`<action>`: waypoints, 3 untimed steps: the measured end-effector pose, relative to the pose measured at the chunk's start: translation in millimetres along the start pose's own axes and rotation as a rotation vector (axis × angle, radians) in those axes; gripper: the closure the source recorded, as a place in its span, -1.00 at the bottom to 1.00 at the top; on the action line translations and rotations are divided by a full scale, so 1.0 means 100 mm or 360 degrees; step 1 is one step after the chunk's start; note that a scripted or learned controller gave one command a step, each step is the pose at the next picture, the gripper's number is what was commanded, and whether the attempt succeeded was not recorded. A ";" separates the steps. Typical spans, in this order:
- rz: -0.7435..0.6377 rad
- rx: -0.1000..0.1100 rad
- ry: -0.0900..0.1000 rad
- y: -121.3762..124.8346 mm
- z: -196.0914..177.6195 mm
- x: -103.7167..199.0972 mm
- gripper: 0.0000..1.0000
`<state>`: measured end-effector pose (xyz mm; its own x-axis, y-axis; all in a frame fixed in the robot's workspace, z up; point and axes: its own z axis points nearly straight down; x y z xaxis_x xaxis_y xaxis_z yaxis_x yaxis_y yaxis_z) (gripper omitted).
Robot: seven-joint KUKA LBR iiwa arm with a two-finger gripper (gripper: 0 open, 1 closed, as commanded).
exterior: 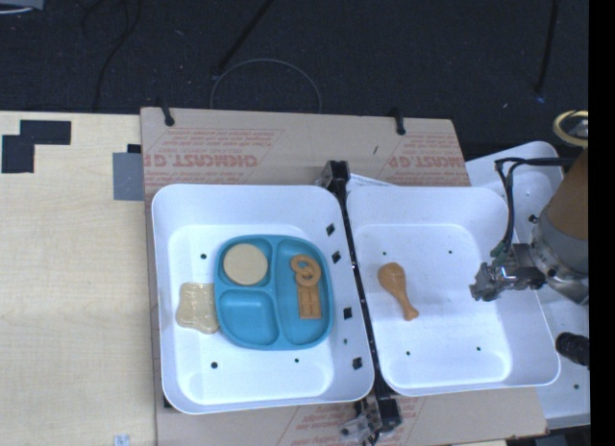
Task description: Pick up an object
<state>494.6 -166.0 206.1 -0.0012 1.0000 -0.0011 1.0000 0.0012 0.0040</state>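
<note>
A tan drumstick-shaped toy [397,289] lies in the middle of the right bin [432,367]. My gripper [492,283] hangs over that bin's right side, well to the right of the drumstick and apart from it. In the left bin [183,213] sits a blue divided tray [252,324]. The tray holds a round tan disc [244,263] and a brown pretzel-like piece [307,285]. A pale tan slice [197,307] rests on the bin floor against the tray's left side.
A black divider [348,281] runs between the two bins. Cardboard [288,151] lies under and behind the bins. Cables [514,194] loop near the arm at the right bin's far right corner.
</note>
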 end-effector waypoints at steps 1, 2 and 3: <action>0.0000 0.0003 0.0001 0.01 -0.38 -0.01 1.00; -0.0004 0.0012 0.0006 -0.06 -0.37 0.47 1.00; -0.0004 0.0013 0.0006 -0.02 -0.24 0.97 1.00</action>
<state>492.5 -69.2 229.5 -0.0039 1.0000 0.0029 1.0000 0.0039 -0.0045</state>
